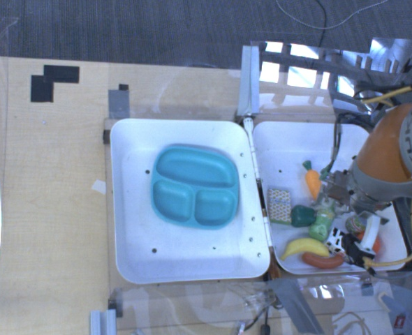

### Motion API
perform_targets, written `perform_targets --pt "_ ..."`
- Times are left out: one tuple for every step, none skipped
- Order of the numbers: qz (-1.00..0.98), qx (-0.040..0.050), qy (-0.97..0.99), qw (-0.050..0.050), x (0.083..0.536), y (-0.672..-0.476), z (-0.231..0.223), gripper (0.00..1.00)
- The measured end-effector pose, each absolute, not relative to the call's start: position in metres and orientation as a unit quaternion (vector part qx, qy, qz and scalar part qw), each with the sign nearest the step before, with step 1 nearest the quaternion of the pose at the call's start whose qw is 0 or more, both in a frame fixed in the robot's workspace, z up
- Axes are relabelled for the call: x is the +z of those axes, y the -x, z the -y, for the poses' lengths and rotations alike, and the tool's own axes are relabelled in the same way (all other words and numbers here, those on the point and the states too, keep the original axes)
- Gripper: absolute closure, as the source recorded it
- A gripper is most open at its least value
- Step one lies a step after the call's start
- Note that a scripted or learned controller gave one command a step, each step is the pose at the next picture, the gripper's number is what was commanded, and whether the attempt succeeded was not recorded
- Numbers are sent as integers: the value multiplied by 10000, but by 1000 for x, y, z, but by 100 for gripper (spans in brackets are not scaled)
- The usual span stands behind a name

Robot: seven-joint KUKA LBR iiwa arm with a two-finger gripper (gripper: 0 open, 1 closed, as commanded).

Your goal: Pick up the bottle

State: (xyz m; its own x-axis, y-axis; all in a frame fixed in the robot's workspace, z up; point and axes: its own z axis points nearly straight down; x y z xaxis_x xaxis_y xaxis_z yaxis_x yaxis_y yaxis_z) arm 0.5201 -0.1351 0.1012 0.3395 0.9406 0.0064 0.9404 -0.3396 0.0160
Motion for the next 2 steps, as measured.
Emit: perform_targets --pt "-4998 12 -8661 5 185 -567 53 100" --pt "-4364 3 -8998 2 224 -600 -8 100"
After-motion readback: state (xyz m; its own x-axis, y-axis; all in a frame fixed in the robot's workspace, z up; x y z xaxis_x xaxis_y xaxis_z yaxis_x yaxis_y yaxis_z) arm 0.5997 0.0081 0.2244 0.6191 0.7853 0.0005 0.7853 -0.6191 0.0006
